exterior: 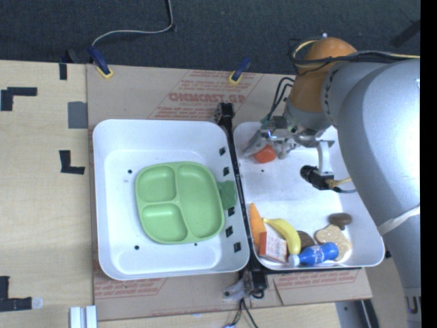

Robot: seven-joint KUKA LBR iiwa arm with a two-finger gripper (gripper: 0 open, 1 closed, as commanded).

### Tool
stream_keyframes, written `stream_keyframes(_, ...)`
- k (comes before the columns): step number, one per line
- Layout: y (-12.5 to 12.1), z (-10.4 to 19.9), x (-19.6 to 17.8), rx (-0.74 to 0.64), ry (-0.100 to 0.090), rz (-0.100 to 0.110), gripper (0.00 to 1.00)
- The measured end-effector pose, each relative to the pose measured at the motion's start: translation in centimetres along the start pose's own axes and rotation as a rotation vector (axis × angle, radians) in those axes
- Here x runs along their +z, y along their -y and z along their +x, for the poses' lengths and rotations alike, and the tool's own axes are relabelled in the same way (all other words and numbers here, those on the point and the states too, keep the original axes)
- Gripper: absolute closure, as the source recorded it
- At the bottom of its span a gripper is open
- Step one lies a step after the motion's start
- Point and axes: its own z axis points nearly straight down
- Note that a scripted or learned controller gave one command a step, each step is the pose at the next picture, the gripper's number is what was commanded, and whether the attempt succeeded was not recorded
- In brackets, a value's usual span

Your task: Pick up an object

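Note:
My gripper (270,142) hangs low over the far left corner of the right bin (300,203). A small orange-red object (265,155) lies right at its tip, touching or nearly touching it. Whether that object is gripped cannot be made out from this angle. The grey arm with its orange band (321,53) comes in from the right and covers the bin's far right part.
The near end of the right bin holds an orange wedge (255,221), a banana (285,233), a blue bottle (317,254), a small box (273,247), a round biscuit (334,238) and a brown lump (339,219). A green divided plate (181,200) lies in the left bin (113,149).

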Motion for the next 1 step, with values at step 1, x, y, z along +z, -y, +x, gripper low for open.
stream_keyframes(1, 0.01, 0.04, 0.00, 0.001, 0.002, 0.000, 0.00)
